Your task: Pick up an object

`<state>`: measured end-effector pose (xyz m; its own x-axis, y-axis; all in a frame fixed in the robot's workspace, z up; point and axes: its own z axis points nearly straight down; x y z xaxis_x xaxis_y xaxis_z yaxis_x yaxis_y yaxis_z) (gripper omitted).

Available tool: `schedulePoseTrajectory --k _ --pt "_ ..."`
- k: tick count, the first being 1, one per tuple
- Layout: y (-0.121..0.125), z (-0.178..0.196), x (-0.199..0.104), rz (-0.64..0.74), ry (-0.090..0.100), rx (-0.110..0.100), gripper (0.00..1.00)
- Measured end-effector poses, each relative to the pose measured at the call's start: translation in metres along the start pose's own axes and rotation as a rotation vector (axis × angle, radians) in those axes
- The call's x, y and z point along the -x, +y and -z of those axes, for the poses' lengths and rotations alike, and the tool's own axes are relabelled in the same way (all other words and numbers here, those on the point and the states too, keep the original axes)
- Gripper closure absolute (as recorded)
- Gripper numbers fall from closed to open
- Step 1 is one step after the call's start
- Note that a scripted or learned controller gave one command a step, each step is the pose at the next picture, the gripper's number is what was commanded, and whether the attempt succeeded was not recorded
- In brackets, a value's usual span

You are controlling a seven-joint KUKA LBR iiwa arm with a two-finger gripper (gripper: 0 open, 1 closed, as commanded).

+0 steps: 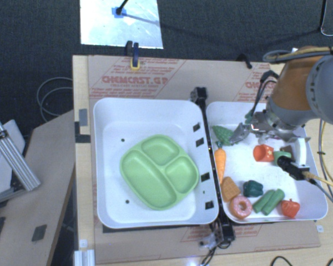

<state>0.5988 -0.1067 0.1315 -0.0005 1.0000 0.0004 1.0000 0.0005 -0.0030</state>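
With the toy food heaped in the right bin [316, 206], the gripper [261, 125] hangs above its far end near the orange pepper [262, 153], ready to descend; whether it is spread or pressed together I cannot tell

We see an evenly lit scene, bright from overhead. The white bins [155, 112] nearly wash out, and a reflective sheet [121, 15] at the top glares pale blue. Shadows fall soft and short under the green tray [158, 172]. Focus is slightly soft throughout; the dark floor loses detail.
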Motion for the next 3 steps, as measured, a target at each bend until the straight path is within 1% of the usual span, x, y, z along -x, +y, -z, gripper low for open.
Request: schedulePoseTrajectory --k 1,2,3 --pt "0.0 -0.05 0.0 0.001 0.0 0.0 0.0" --pt "0.002 -0.036 0.0 0.001 -0.001 0.006 1.0" --pt "0.006 0.008 0.003 0.003 -0.001 0.008 1.0"
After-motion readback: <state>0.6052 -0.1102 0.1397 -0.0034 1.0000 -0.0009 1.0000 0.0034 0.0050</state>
